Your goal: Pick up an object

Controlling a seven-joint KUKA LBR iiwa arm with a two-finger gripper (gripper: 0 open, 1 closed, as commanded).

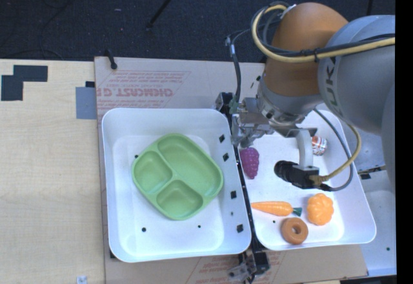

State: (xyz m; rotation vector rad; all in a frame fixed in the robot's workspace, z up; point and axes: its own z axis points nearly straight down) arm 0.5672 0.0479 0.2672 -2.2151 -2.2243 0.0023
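Over the left edge of the right bin [268,230], close to the wall it shares with the left bin [129,228], the gripper [245,139] hung at the end of the grey arm [364,73], which reached in from 3 o'clock. Whether the gripper was spread or pressed together could not be told from this slanted overhead angle, since the wrist covered it. A purple grape bunch [249,162] lay on the bin floor just beside the gripper, at its 6 o'clock, its top close under the gripper; contact could not be judged, and nothing showed the bunch being gripped. From the grape bunch, a carrot [272,208] lay at 5 o'clock, near but apart, with its green end pointing toward 3 o'clock. Just past that end sat an orange fruit [319,209], and a doughnut [295,231] lay at the carrot's 5 o'clock, near the bin's front wall. A small can [318,144] lay on its side at the grape bunch's 2 o'clock, well apart from it. The left bin held a green divided plate [177,176], at 9 o'clock from the gripper. Both bins sat side by side on a cardboard sheet [145,86] on the pale worktop [45,179].
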